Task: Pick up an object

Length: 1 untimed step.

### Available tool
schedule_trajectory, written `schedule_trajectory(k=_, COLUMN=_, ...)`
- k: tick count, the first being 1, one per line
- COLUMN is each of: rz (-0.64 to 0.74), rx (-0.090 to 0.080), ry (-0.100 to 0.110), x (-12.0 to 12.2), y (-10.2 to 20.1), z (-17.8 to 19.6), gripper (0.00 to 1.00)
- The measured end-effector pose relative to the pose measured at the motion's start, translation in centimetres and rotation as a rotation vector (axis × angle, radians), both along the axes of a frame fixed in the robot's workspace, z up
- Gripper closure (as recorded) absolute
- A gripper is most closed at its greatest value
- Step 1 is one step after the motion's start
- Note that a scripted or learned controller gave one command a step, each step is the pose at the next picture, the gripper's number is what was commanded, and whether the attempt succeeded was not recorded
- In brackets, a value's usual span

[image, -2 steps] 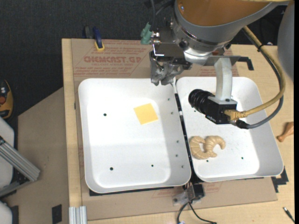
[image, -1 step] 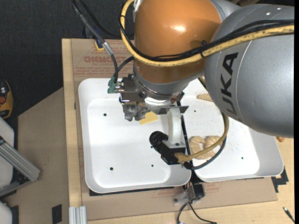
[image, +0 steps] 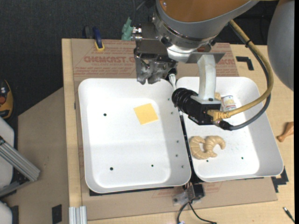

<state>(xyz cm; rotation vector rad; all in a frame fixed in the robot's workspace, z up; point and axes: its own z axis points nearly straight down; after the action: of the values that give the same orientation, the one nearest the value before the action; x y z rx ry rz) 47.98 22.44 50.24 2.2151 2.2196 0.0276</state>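
Grey metal, the gripper (image: pixel 150 74) hangs above the far rim of the left shallow white bin (image: pixel 93 139); whether it is open or closed I cannot tell, and nothing visible sits in it. The nearest pickable thing, a flat yellow square slice (image: pixel 146 113), lies on that bin's floor just nearside of the gripper. A tan croissant-shaped pastry (image: pixel 207 146) rests in the right bin (image: pixel 261 143).
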Motion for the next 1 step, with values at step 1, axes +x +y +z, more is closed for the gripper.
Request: schedule_trajectory(k=1, rz=-0.004, rx=-0.016, ry=0.032, x=0.82, y=-0.06, z=-15.34, gripper=1.0)
